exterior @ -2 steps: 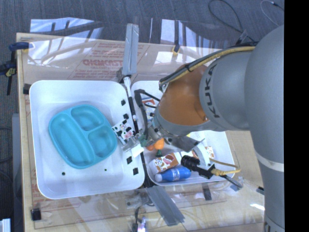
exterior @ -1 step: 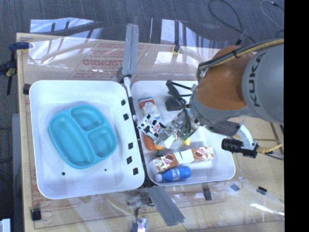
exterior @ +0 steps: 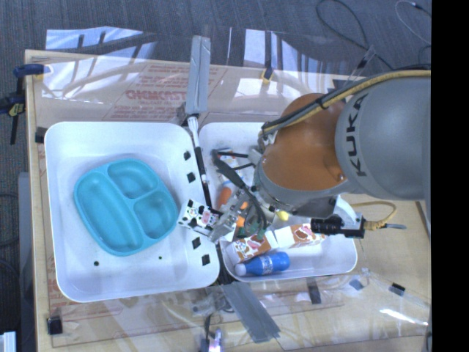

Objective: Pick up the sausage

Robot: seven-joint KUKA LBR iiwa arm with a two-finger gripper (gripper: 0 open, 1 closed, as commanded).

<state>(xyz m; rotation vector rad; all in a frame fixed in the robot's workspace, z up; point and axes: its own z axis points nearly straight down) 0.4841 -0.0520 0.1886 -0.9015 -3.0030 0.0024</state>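
Two white bins [exterior: 58, 218] lie side by side before you on the bench. In the left one you see a turquoise plastic tray [exterior: 124, 205] with three smooth, rounded compartments, lying flat near the middle. The right bin is crowded: the grey arm [exterior: 381, 138] with its orange band [exterior: 304, 149] hangs over most of it and hides what lies beneath. The gripper [exterior: 236, 215] reaches down near the divider between the bins, and you cannot tell how it stands or whether it holds anything. Just beside it you can make out a small orange cylinder [exterior: 224, 194], possibly the sausage, though it is too small to be sure. Along the near wall lie a blue bottle [exterior: 265, 265] with a white end, on its side, and next to it a printed red-and-white carton [exterior: 253, 246] and a white packet [exterior: 297, 235].
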